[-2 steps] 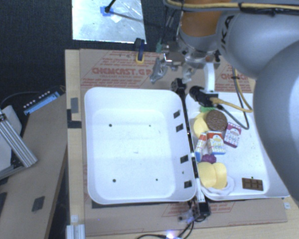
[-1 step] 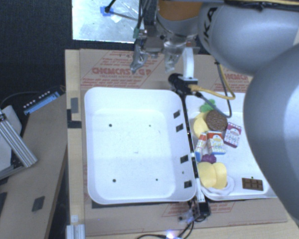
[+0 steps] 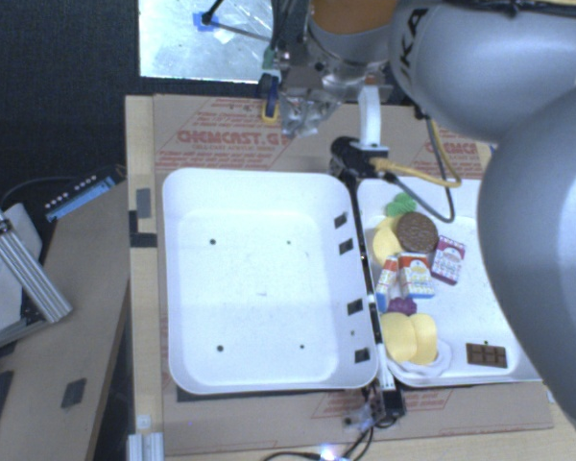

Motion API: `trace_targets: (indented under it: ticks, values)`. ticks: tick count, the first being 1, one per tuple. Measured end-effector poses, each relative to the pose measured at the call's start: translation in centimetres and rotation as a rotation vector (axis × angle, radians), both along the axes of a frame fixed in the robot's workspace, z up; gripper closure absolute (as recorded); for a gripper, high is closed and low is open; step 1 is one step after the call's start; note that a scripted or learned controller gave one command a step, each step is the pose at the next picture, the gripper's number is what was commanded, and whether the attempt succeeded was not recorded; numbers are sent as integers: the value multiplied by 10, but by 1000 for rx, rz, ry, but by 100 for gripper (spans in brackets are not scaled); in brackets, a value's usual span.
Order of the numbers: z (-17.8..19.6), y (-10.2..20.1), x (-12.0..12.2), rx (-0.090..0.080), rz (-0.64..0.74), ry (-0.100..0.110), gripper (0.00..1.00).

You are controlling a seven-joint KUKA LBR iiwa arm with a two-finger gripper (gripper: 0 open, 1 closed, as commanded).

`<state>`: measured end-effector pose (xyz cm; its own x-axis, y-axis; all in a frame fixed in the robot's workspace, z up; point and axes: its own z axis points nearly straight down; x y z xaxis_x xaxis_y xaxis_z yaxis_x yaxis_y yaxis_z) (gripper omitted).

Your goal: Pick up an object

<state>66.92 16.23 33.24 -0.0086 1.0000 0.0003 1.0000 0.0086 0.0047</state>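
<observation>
You were looking at the approach step, by my reading: nothing had been picked yet, and the gripper [image 3: 307,113] hung high over the far edge of the desk [image 3: 221,133], beyond both bins, under the orange-banded wrist. Whether it was released or clenched you could not tell from this angle, and nothing showed in its grasp. The objects lay clustered in the right-hand shallow white bin [image 3: 466,296], close against the divider: a round brown cookie-like disc [image 3: 417,230] beside a small green piece [image 3: 399,206], a pink-and-white printed packet [image 3: 447,259], a small upright bottle with a red-and-white label [image 3: 389,279], a pale yellow rounded block [image 3: 410,339] near the front, and a dark brown chocolate-like bar [image 3: 486,355] apart at the front right. The left-hand white bin [image 3: 254,277] sat alongside. All of these lay nearer the camera and to the right of the gripper, well apart from it. The next move likely called for carrying it over the cluster, then descending on one exposed piece.
</observation>
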Motion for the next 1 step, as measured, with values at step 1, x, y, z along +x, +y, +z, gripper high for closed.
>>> trace_targets:
  ticks: [1]
  values:
    - [28, 77, -4, 3, 1, -1, 100]
